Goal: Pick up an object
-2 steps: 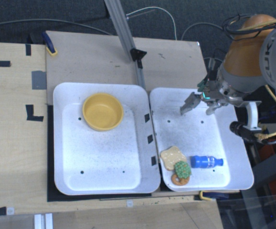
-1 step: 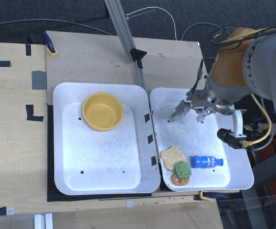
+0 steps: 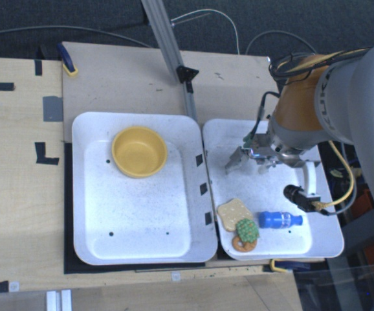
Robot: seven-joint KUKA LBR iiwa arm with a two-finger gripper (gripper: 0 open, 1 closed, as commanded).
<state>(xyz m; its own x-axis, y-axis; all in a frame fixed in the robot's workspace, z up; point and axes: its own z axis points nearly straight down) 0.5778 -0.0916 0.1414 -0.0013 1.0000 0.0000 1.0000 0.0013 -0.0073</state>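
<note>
The gripper point(image 3: 248, 160) is being held over the right bin point(image 3: 220, 135), its fingers point(image 3: 233, 161) spread apart with nothing between them. Below it, toward the bin's near edge, a tan slice point(image 3: 231, 210), a green knobbly piece point(image 3: 246, 229) and a blue bottle point(image 3: 277, 220) are lying. Far to its left, a yellow bowl point(image 3: 139, 150) is sitting in the left bin point(image 3: 83, 193).

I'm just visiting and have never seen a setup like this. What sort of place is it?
Probably a robotics test bench in a lab. A grey and orange robot arm reaches over two white bins, which hold practice items: a yellow bowl and a small blue bottle.
</note>
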